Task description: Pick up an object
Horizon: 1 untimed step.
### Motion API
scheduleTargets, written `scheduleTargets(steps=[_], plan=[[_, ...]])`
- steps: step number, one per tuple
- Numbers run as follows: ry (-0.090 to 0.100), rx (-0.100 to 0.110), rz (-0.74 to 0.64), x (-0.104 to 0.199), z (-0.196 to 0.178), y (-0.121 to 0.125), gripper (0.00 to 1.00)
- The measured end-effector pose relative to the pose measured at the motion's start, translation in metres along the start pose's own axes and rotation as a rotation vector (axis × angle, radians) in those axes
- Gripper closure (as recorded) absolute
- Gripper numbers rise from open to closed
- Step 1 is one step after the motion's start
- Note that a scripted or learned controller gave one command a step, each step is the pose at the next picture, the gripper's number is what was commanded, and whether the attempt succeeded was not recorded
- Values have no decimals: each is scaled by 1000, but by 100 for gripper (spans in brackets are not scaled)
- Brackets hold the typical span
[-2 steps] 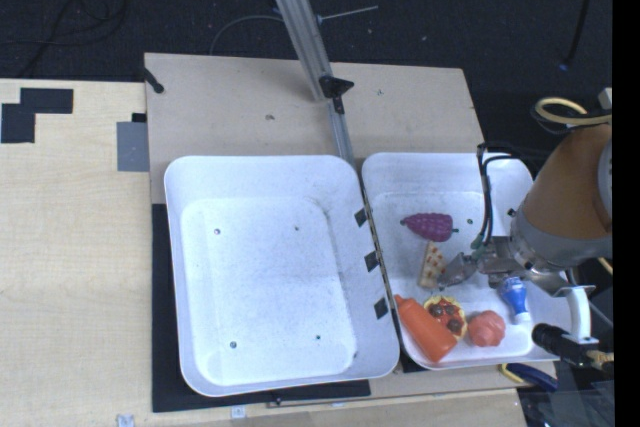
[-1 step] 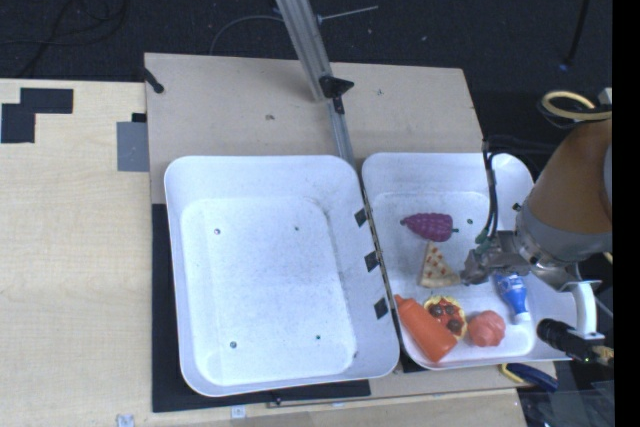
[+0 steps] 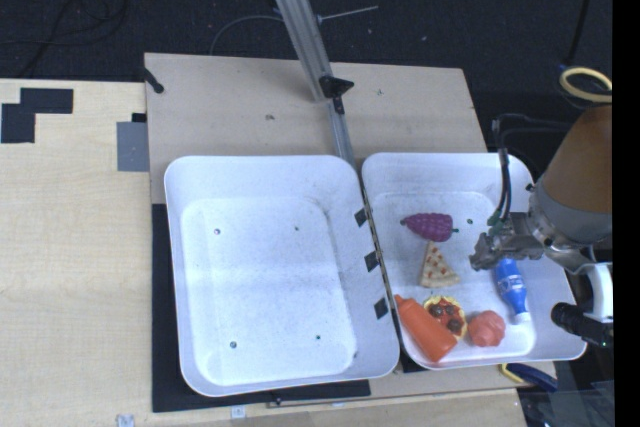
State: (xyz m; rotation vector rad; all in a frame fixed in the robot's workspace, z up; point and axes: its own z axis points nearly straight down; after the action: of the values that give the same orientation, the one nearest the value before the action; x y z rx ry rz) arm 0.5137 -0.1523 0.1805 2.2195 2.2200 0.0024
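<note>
The job is to pick up one thing, and it does not look done yet. All the toys lie in the right bin (image 3: pixel 455 177). The left bin (image 3: pixel 262 275) sits just beside it on the table (image 3: pixel 240 105).

In the right bin there is a purple bunch of grapes (image 3: pixel 428 226), a pizza slice (image 3: pixel 436 268), a blue bottle (image 3: pixel 511 289), an orange carrot (image 3: pixel 423 330), a small round toy with dots (image 3: pixel 445 311) and a pink ball (image 3: pixel 485 328). Every one of them seems to rest on the bin floor. None is lifted.

The gripper (image 3: pixel 492 250) is low over the right bin, near the top of the blue bottle and not far from the pizza slice. I cannot tell if the jaws are open or closed. I see nothing between them.

So reaching in looks done. Grabbing and lifting are left. The blue bottle looks like the closest thing to take.
</note>
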Motion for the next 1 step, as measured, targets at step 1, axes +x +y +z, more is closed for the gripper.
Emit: scheduleTargets(steps=[1], plan=[[0, -1, -1, 6, -55, 8, 100]])
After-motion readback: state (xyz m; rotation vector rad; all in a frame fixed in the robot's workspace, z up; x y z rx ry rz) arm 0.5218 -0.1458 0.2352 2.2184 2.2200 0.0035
